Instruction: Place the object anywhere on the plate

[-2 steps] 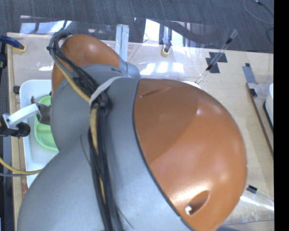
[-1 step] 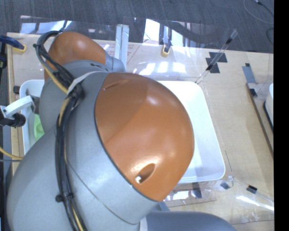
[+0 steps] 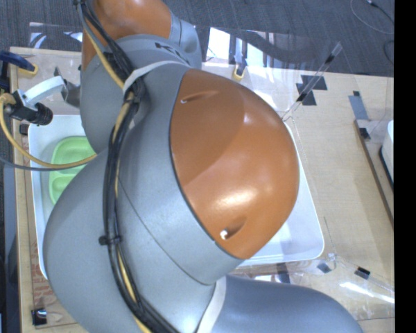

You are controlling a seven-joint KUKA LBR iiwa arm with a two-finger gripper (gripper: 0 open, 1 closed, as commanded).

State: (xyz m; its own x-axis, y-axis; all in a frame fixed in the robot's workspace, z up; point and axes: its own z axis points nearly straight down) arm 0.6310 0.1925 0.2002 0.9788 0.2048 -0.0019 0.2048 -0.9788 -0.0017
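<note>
My arm (image 3: 194, 207) blocks most of the bins; green plate (image 3: 68, 159) peeks out in left bin (image 3: 36, 186). Hand state and object position: can't tell. I'd go slow and release low over the plate.

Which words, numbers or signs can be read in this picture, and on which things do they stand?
None can be read. The arm, the bin, the green plate and the bench show no lettering; the black tags on the bench are too small to tell.
</note>
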